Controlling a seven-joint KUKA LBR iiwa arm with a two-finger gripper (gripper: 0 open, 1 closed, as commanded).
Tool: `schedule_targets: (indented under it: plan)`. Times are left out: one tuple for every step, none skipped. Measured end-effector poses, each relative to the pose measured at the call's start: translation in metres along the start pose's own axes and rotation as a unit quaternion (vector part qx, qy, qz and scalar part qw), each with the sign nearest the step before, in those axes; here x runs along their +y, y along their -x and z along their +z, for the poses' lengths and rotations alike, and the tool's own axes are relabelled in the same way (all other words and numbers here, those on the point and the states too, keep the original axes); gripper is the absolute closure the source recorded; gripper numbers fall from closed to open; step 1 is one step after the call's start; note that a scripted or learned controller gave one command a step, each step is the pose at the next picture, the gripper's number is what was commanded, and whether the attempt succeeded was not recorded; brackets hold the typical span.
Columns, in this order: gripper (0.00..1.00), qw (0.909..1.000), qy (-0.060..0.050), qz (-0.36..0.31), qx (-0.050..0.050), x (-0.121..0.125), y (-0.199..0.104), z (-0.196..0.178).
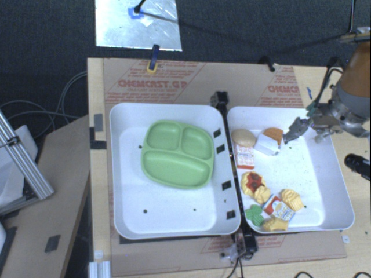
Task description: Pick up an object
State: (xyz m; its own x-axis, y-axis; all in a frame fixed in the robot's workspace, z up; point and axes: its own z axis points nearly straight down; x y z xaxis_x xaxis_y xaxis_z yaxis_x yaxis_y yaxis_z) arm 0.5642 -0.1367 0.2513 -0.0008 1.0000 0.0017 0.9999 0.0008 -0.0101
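Camera view: arm comes in from the right, pincer (297, 130) low over the upper part of the right bin (330, 172). Can't tell how it's set, too small and dark against the wrist.

Candidates to pick are all in the right bin, crowded along its left side. A white block (267, 147) with an orange piece (273, 135) touching it lies just beside the pincer tip, so my guess is that's the target (nearest reach, no neighbours on its right side). A tan bun (244, 137) sits left of that, a red-and-white packet (245, 156) below it.

The yellow-and-red clutter (272, 201) at the bin's lower left is packed tight, a harder grab.

Left bin (124, 155) carries a green divided plate (177, 154), well apart from the arm. Both bins sit on the desk (174, 80).
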Motion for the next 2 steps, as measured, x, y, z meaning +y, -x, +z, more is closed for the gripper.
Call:
schedule_targets:
  plan:
    - [0.00,1.0000,0.006,-0.001,-0.001,0.002,0.000,-0.006]
    - [0.00,1.0000,0.004,0.000,-0.001,-0.001,0.007,0.039]
